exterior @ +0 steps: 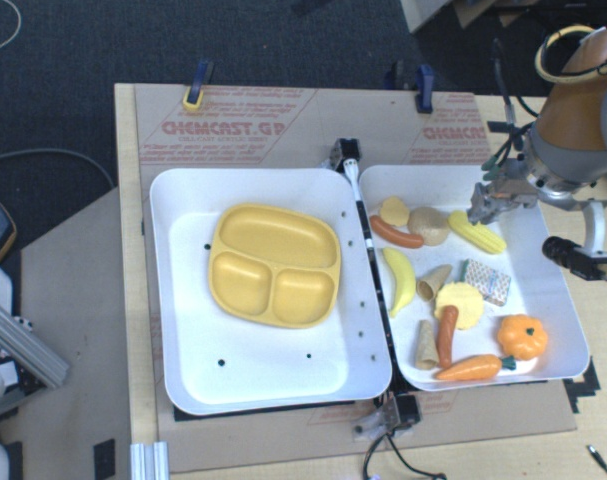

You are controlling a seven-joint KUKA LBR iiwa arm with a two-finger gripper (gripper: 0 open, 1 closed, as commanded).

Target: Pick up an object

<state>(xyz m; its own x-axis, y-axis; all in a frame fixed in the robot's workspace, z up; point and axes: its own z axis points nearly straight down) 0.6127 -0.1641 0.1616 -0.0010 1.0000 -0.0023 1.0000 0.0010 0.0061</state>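
The arm is reaching in from the right, its orange band (575, 88) sitting above the grey wrist, and the pincer (488, 206) is hanging over the upper part of the right bin (573, 318). Whether the pincer is wide or narrow I cannot tell, since the tips are too small and dark against the toys to read. Nothing is visibly sitting between them.

Just beneath the pincer a yellow corn cob (477, 234) is lying at a slant, touching or nearly touching the tips. To its left a pale potato-like piece (429, 224) and a small yellow round toy (393, 210) are resting beside a red sausage (396, 233). A banana (400, 279) is lying along the bin's left wall. Nearer the middle, a beige cone-shaped piece (432, 281), a pale yellow lump (463, 304) and a checked wrapped block (488, 284) are crowding together. A second sausage (446, 334), a tan stick (425, 344), a carrot (468, 369) and an orange pumpkin (523, 336) are lying toward the front.

The left bin (183, 298) is holding a yellow divided plate (275, 265) with three compartments. Both bins are sitting on a brown tabletop (133, 218), with a yellow clamp (194, 93) and a blue clamp (424, 87) gripping its far edge.
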